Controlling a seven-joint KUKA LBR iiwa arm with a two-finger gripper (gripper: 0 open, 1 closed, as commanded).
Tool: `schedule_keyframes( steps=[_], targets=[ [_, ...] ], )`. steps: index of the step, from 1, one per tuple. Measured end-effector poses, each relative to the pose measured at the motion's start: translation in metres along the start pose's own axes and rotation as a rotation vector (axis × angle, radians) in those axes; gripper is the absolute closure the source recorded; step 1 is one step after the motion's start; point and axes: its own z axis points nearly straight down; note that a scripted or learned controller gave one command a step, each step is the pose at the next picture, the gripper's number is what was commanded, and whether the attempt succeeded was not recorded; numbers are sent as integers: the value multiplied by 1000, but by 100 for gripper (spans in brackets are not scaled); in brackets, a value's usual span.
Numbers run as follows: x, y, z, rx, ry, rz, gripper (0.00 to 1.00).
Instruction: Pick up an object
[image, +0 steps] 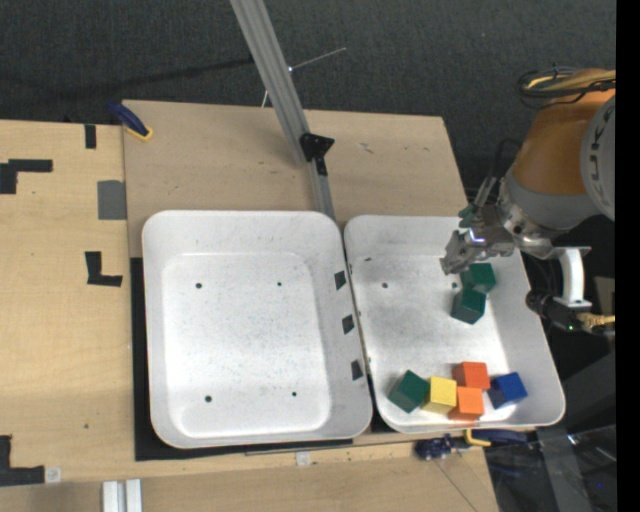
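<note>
In the right bin (410, 320), my gripper (468, 255) hangs over the upper right part, reaching in from the right. A dark green block (482, 277) lies right under its tip, touching or nearly touching it. A second dark green block (467, 306) sits just below that one. Near the bin's front edge a cluster lies together: a green block (408, 390), a yellow block (442, 392), two orange blocks (470, 401) (472, 375) and a blue block (508, 388).
The left bin (150, 300) stands beside the right one. A slanted metal pole (290, 95) crosses the bench behind the bins. A blue-and-yellow clamp (131, 119) lies at the back left, and another (443, 446) at the front edge.
</note>
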Motion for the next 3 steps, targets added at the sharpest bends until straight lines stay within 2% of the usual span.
schedule_keyframes(
  steps=[1,2,3],
  targets=[
    [52,9,6,1,1,-5,100],
    [108,-1,0,1,2,-6,100],
    [161,-5,9,3,1,-5,100]
  ],
)
